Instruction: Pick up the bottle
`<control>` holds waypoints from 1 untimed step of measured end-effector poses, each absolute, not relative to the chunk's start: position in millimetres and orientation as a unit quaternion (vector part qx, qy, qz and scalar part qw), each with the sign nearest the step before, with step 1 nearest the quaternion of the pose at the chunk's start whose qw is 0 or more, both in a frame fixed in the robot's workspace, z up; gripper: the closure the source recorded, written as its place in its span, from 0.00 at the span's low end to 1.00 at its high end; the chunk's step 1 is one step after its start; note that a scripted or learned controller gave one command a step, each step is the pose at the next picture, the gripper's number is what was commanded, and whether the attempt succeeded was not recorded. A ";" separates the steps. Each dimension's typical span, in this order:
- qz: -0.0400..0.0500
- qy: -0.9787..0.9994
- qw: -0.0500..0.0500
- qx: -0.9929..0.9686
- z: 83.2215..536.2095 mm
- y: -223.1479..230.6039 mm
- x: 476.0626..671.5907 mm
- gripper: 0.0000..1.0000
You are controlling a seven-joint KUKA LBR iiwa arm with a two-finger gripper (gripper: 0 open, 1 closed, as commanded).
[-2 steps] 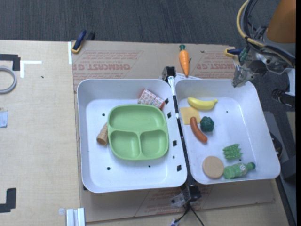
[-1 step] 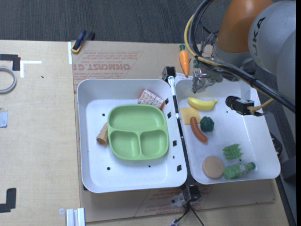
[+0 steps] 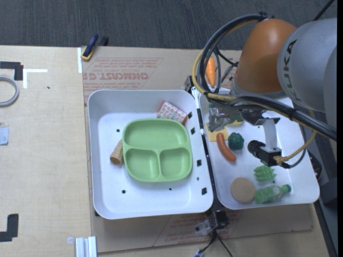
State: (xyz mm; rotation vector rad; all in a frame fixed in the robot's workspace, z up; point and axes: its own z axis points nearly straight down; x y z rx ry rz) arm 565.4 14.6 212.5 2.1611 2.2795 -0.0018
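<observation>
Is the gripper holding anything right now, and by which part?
Not the green bottle: it lies in the right bin's near corner, well apart from the gripper. Whether the gripper holds anything else cannot be told.

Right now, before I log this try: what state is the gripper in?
Gripper: cannot be told from this view; the bottle lies apart from it in the right bin.

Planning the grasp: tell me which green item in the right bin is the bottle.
The bottle lying beside the tan disc, elongated; the others are lumpy.
</observation>
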 end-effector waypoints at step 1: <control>-0.001 0.744 -0.001 0.668 220.6 67.9 485.9 1.00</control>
